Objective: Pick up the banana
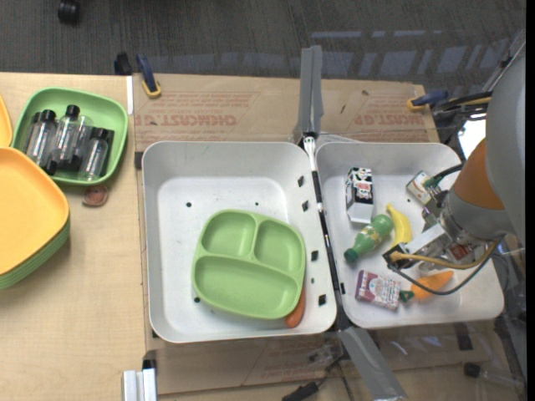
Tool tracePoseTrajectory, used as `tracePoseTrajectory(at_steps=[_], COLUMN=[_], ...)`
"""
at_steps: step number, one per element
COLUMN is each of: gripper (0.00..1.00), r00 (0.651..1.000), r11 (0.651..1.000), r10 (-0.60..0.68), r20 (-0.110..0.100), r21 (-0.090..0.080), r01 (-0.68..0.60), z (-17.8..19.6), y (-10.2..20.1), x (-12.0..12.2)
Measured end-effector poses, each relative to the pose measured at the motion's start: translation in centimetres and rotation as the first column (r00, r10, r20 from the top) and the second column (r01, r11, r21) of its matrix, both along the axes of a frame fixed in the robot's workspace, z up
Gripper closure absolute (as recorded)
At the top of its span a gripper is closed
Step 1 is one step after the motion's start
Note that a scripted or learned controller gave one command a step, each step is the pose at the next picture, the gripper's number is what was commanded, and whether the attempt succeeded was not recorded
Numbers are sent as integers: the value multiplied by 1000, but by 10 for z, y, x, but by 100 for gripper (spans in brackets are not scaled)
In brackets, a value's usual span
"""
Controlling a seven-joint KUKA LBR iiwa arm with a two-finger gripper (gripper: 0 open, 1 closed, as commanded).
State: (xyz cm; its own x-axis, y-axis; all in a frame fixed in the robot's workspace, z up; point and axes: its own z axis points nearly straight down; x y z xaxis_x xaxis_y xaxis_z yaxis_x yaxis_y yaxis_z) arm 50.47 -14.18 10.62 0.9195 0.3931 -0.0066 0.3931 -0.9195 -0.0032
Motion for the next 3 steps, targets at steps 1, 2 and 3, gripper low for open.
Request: tracePoseTrajectory(at_steps=[1,2,3], gripper=[100,100,100], r00=[988,982,989], r11=[988,982,989], r10=[-155,-191,-145], r20=[-1,7,2], r21=[0,14,0], r01=[155,191,145], z=[-16,-6,50], y=[23,-42,-80], x=[-28,-23,-28])
